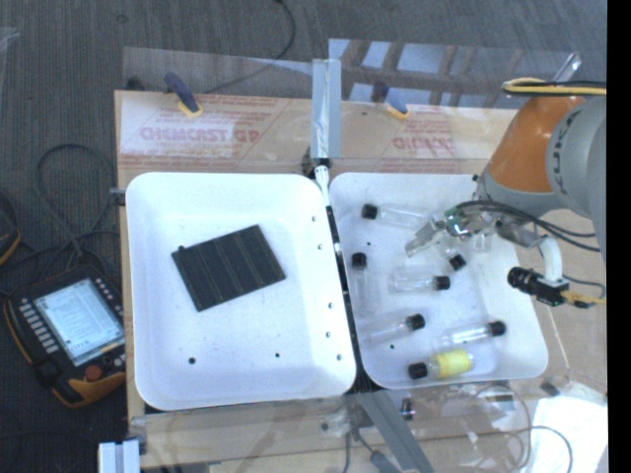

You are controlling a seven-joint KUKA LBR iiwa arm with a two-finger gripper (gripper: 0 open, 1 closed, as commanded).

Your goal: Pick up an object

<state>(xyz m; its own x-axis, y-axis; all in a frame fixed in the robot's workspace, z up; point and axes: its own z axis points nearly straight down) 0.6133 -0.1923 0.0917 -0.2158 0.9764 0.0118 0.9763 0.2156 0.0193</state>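
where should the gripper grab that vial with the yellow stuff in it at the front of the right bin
Grip the clear vial with the yellow contents and black cap across the middle of its body, coming straight down from above. It lies flat on its side, roughly parallel to the front wall of the right white bin, so the gripper should probably close across its narrow width. The neighbouring clear vial with a black cap lies apart, leaving room.

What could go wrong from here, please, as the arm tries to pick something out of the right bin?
1. The vials are clear and hard to make out against the white right bin, so a grasp could land off-centre and miss.
2. They lie on their sides and may roll away when touched.
3. The gripper hovers among several close-set vials; coming down, it could nudge a neighbour such as the black-capped one instead of closing on one.
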